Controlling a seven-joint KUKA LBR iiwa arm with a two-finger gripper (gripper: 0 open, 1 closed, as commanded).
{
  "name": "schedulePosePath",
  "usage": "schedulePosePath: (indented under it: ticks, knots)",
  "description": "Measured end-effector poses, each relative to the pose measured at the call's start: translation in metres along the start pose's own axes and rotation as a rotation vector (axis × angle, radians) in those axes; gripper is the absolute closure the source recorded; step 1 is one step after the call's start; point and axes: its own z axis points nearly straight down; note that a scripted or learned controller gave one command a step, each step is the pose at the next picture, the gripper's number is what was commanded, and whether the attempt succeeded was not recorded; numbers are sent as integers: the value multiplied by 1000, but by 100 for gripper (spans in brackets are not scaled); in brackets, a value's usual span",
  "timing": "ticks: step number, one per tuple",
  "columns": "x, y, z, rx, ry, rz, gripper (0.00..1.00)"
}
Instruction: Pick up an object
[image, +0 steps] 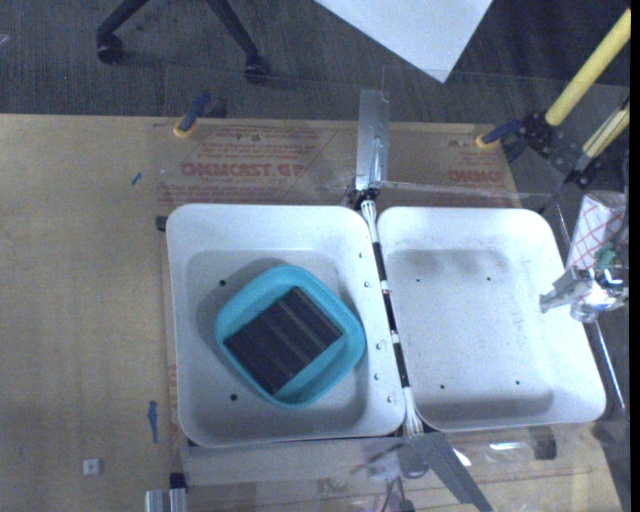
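Your gripper (585, 300) sits at the right white plastic bin's (480, 400) far edge, its state indiscernible, because the square teal dish with dark ridged insert (288, 335) lies in the left white bin (200, 250).

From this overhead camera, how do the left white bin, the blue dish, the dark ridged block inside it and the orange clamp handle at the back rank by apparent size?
1. Left white bin
2. Blue dish
3. Dark ridged block
4. Orange clamp handle, smallest, though it sits farther from the camera, which shrinks it somewhat.
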Motion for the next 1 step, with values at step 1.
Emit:
schedulePosePath:
  ticks: [1]
  knots:
    - [-11, 37, -64, -3, -3, 323, 0]
